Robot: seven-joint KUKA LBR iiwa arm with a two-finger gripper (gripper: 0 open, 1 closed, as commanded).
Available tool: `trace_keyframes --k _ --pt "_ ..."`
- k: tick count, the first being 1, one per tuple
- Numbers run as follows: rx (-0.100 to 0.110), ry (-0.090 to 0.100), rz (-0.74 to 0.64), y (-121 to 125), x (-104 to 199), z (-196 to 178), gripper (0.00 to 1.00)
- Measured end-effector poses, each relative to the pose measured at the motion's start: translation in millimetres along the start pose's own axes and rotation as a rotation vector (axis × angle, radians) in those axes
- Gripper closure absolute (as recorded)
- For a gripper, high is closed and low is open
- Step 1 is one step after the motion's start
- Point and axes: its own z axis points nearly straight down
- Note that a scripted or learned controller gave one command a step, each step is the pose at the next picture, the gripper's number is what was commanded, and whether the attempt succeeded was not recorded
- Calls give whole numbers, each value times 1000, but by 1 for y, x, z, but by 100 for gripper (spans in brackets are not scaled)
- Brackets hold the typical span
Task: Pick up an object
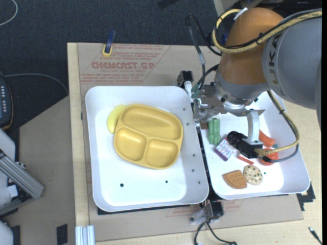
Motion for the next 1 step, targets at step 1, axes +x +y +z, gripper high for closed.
trace_keyframes --k 1 --pt "2 -2 6 3 -5 4 100"
